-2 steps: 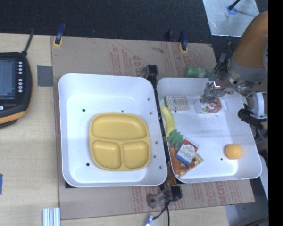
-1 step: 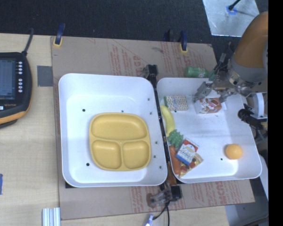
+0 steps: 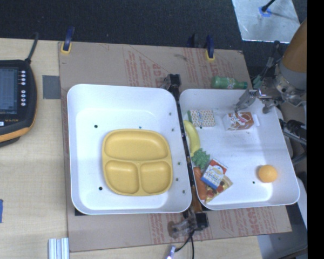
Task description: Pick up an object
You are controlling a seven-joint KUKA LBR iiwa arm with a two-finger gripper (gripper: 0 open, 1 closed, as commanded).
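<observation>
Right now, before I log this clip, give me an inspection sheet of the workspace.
Surface: cardboard sheet clamped on a wooden bench, bearing the left bin and the right bin.
Job's things: in the right bin, a banana, an orange, a snack packet, a patterned packet, a small carton on toy vegetables.
Clutter: yellow divided tray in the left bin; green bottle behind the right bin.
Grippers: gripper above the snack packet, holding nothing visible.
Cables: one at the front edge.
Surroundings: control pendant at left.

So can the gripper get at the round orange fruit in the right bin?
Probably yes: the round orange fruit lies alone on bare bin floor, nothing over it, and the gripper hovers in the same white right bin.
</observation>
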